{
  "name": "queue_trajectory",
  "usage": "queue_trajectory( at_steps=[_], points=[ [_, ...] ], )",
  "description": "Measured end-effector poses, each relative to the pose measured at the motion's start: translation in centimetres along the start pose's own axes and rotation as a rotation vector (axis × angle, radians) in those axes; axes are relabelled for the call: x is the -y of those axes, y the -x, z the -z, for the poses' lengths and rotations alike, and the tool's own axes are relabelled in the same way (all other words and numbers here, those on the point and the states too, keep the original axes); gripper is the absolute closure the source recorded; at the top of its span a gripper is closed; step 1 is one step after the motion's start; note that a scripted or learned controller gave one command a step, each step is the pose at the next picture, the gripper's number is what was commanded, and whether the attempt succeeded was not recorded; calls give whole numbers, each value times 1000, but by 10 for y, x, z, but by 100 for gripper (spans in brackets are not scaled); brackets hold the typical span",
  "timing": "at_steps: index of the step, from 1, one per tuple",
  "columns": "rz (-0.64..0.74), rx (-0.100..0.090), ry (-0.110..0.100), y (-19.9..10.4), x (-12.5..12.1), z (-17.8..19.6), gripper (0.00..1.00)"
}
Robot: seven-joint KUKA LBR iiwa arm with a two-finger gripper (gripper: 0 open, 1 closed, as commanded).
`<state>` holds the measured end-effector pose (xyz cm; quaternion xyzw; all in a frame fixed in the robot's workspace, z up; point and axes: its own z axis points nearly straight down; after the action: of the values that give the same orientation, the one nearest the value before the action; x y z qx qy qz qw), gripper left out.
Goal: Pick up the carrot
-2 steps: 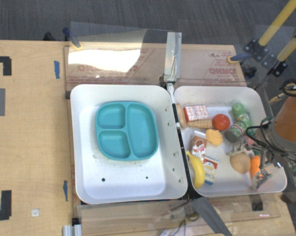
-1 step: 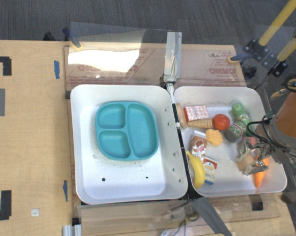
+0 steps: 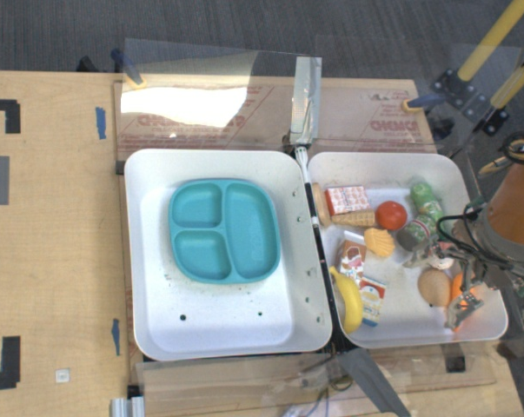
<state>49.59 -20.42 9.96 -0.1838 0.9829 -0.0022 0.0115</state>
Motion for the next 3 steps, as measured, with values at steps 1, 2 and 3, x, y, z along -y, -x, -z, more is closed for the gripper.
queue_trajectory(
  at_steps=[1,2,3],
  points=[
    [1,-16,6,3,-20,-12,0],
    [-17,-13,6,-2,-12,-13,0],
    [-73,-15,6,-2,-14,-12,0]
  ],
)
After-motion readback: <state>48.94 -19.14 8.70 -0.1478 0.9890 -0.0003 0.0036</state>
